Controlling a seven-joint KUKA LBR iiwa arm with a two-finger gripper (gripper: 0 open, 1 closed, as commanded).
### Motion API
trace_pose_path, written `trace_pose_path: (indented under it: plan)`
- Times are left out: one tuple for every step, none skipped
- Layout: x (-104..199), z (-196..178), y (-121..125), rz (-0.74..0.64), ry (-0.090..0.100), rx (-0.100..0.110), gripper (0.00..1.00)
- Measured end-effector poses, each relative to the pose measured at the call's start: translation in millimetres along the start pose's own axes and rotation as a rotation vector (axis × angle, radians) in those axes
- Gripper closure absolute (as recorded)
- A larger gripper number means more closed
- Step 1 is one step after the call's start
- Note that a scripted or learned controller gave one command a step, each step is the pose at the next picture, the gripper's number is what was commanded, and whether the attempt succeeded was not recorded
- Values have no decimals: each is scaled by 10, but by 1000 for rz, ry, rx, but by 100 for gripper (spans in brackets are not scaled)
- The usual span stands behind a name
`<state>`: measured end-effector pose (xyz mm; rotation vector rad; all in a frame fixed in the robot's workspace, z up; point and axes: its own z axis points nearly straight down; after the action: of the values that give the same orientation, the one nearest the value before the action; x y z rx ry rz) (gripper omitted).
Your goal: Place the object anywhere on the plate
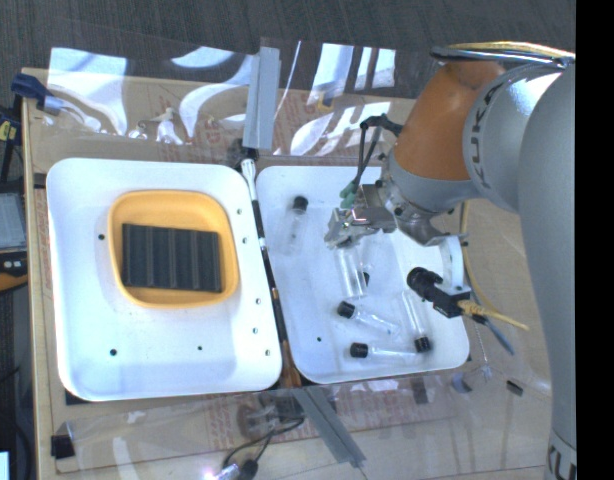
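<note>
Yellow plate point(170, 211) is sitting in the left bin point(77, 338); gripper point(349, 224) is hovering over right bin point(312, 353) vials point(372, 320), jaw state indiscernible.

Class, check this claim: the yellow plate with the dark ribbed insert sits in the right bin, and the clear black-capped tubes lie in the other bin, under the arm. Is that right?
Not quite. The camera view shows the yellow plate with its dark ribbed insert in the left bin, not the right. The clear black-capped tubes lie in the right bin, under the arm.
</note>
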<state>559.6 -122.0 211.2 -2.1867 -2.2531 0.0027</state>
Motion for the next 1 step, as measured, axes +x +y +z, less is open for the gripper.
trace_pose_path:
  plan:
    - [321,207,-267,-209,2,4,100]
